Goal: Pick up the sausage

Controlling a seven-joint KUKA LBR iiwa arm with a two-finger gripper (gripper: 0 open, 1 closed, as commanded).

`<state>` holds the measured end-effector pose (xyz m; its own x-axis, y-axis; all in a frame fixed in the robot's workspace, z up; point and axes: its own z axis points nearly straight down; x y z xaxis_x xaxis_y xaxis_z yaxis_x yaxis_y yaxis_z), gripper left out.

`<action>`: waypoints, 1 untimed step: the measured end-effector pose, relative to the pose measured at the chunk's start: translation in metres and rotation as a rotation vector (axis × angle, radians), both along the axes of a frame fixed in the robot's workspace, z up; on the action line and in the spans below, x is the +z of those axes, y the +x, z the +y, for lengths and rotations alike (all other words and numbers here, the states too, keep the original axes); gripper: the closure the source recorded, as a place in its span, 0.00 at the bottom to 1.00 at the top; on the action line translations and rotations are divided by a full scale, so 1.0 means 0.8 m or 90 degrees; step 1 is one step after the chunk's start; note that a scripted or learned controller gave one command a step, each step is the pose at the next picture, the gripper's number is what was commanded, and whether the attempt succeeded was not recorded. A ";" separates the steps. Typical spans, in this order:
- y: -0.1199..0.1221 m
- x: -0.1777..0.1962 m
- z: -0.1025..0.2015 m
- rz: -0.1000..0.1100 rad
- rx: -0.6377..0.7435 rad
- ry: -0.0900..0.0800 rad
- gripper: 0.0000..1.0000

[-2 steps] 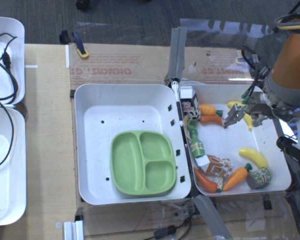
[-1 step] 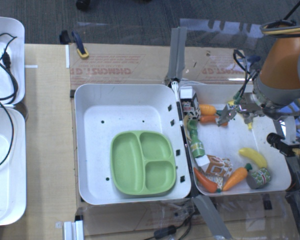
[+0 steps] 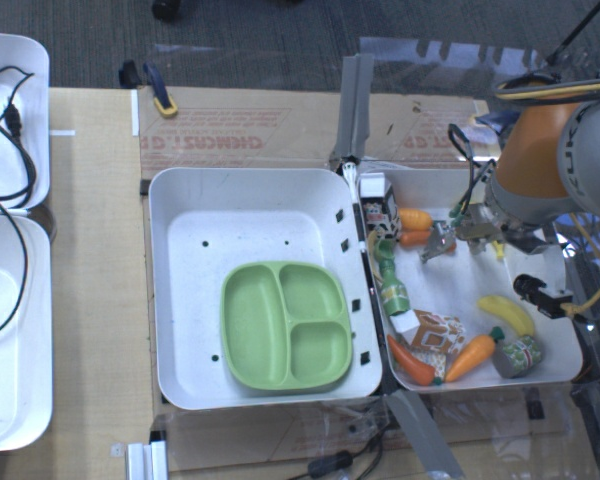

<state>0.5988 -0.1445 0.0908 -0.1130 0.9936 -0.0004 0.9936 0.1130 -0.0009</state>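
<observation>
— Sausage (image 3: 415, 220) first: where do we place it?

— We take it to be the stubby orange piece in the right-hand bin (image 3: 450, 288), near the bin's far wall and towards its left side. Let us go through the rest by size.

— Then we begin with the tabletop (image 3: 90, 268), pale wood, carrying both white bins side by side.

— The left-hand bin (image 3: 180, 208) holds a green plate (image 3: 230, 298) with three compartments, lying flat in its near half.

— Next we have the arm (image 3: 545, 158), grey with its orange band, reaching in from the right above the right-hand bin.

— And the end effector (image 3: 440, 243)?

— We see it low over the bin floor, just beside the sausage on its right. We cannot tell whether it is spread or pressed together, and we cannot see anything between its tips.

— The smaller things?

— A green bottle (image 3: 391, 290) lies along the left wall of the right-hand bin. A red pepper (image 3: 408, 360) sits in the near left corner, a carrot (image 3: 470, 356) tilts beside it, and a banana (image 3: 507, 314) lies towards the right wall. All of these are well apart from the sausage.
</observation>
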 end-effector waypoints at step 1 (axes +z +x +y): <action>0.063 0.001 -0.027 0.012 -0.016 0.006 0.00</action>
